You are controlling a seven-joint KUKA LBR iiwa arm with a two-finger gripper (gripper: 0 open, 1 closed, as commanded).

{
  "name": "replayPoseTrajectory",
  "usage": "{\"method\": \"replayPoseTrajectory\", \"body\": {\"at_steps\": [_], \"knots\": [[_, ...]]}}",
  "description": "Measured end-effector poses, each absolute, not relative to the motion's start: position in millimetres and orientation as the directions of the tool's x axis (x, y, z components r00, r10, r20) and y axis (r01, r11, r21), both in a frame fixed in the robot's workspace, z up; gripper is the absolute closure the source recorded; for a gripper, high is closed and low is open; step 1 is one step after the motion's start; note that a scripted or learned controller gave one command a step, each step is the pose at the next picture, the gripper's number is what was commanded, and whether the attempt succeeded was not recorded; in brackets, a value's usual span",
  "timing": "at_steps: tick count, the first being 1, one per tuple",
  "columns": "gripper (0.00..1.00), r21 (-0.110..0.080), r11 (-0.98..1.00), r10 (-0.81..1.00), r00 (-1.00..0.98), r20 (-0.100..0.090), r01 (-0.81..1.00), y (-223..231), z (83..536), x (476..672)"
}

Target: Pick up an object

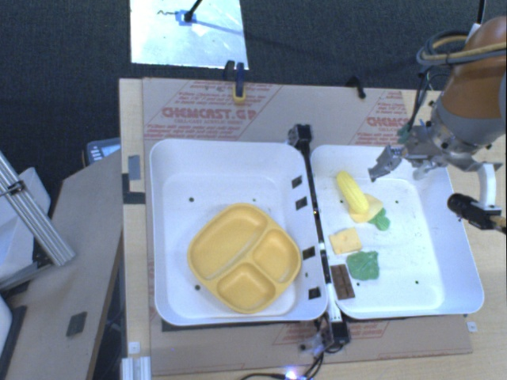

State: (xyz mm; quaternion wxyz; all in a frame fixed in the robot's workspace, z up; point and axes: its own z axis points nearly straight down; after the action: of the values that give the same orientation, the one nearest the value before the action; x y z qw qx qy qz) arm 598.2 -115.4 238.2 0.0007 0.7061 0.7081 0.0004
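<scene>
The grey metal end effector (386,165) is seen at the frame's right, above the yellow plastic corn cob (352,193); its opening cannot be told. A centred descent across the cob's width would be advised.

Robot arm showing an orange band and grey metal wrist

The arm (467,93) is wearing a broad orange band above a grey wrist, black and yellowish cables are looping over its top, and the gripper (386,163) is showing as angular grey metal.
</scene>
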Motion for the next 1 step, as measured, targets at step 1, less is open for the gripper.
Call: {"method": "replayPoseTrajectory", "body": {"at_steps": [1], "knots": [[0.00,-0.001,0.008,1.000,-0.008,0.001,1.000,-69.9,181.6,609.7]]}}
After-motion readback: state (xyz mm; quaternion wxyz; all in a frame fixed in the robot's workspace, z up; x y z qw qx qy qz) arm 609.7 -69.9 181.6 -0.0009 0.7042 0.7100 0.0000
